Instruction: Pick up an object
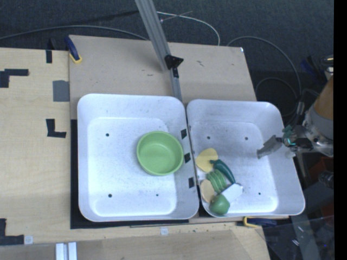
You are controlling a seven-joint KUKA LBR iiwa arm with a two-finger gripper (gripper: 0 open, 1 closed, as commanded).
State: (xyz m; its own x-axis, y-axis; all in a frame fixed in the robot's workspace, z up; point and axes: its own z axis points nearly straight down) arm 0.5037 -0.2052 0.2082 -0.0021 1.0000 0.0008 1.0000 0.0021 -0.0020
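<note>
A: End effector (268, 147) location?
B: Over the right bin (255, 112), near its right wall, at the end of the arm (320, 118) coming in from the right. One grey finger is visible pointing left and down over the bin floor.
A: Apart or together?
B: Can't tell, too small and blurry. Nothing visible between the fingers.
A: Objects?
B: Cluster left of and below the end effector, against the right bin's left wall and front-left corner, well apart from it. Yellow piece (206, 158) on top, teal-green ribbed item (220, 175) just under it, green round piece (219, 204) at the front corner, a white piece (233, 191) beside that. They touch or overlap.
A: Left bin (108, 104)?
B: Green bowl (159, 153), upright, far left of the end effector, toward that bin's right side.
A: Surface (32, 145)?
B: Light wood with black tape marks, a grey pole (154, 23) slanting behind the bins.
</note>
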